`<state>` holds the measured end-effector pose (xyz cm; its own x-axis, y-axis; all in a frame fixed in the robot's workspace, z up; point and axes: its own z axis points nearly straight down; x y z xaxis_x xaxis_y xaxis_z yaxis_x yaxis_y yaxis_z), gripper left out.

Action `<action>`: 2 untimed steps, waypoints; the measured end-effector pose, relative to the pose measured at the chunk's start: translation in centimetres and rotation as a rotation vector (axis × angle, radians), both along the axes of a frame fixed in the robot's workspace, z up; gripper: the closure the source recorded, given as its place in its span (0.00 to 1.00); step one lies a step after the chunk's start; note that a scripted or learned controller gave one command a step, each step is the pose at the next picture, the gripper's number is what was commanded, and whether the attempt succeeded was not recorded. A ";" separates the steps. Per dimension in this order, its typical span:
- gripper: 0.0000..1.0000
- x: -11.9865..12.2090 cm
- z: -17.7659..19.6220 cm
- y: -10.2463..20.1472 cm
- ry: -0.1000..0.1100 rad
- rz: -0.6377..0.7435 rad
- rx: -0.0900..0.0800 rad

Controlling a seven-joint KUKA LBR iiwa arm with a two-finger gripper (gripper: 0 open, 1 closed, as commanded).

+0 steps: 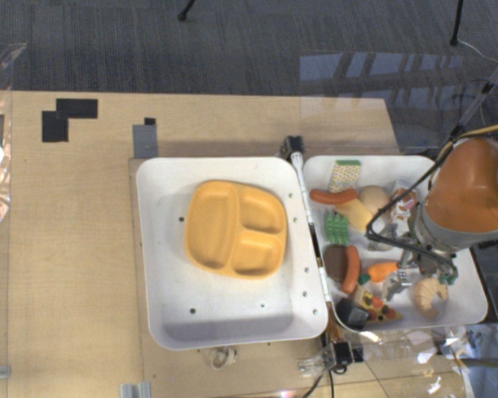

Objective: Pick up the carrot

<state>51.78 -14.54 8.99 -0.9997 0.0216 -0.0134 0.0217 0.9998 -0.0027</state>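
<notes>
Right bin (pixel 473 309): arm-hidden tool (pixel 402 272), carrot (pixel 380 272).

Matt yellow plastic tray (pixel 234 227) in smooth white bin (pixel 165 262) on pale wooden bench (pixel 72 265).

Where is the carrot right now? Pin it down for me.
In the camera view the carrot lies in the right bin, toward its lower middle, just right of the brown and orange pieces and just left of the gripper.

The arm (pixel 469 190) has a rounded orange band above a grey wrist; thin black cables loop beside its metallic gripper (pixel 414 266).
</notes>
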 end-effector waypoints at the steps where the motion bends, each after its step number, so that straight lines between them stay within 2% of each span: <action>1: 0.00 -0.5 0.0 0.1 -0.003 -0.298 0.001; 2: 0.00 -2.5 0.0 4.5 -0.009 -0.729 0.010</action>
<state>49.29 -10.07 9.02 -0.7313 0.6818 -0.0180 0.6817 0.7315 0.0095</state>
